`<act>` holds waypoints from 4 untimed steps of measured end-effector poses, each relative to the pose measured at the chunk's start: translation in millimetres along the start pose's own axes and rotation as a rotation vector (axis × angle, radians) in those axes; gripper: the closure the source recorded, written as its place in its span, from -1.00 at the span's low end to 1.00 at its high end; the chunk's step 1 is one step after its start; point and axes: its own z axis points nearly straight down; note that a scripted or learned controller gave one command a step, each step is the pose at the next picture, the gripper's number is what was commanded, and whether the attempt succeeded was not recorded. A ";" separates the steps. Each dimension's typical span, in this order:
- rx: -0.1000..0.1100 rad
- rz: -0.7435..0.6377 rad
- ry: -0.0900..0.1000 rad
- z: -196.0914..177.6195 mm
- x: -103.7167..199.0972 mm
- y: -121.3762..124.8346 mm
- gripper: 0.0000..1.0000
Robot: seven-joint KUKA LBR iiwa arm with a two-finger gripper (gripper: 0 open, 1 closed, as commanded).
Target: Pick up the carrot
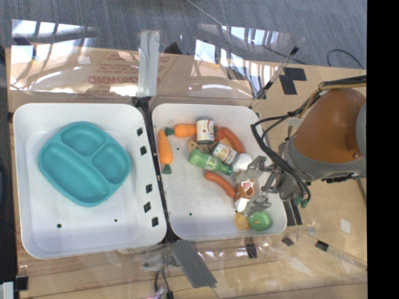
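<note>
Carrot (164, 149) lying along the right bin's (187, 223) left wall, gripper (260, 189) well apart over the toy pile at right, its finger state impossible to tell, teal plate (84, 162) in left bin (37, 229)

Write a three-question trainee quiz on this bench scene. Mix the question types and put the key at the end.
1. True or false: the teal plate lies in the left bin.
2. Multiple choice: the carrot lies (A) on the plate, (B) in the right bin by its left wall, (C) on the bench outside the bins.
3. Fill in: the end effector is over the right bin's ____ side, near the green apple.

Key: 1 true; 2 B; 3 right.
</note>
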 end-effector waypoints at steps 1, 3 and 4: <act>0.000 -0.416 -0.003 63.3 -1.0 0.8 -1.00; 0.006 -0.529 -0.014 -23.2 -11.3 26.3 1.00; 0.009 -0.672 -0.015 -120.8 -9.5 27.7 1.00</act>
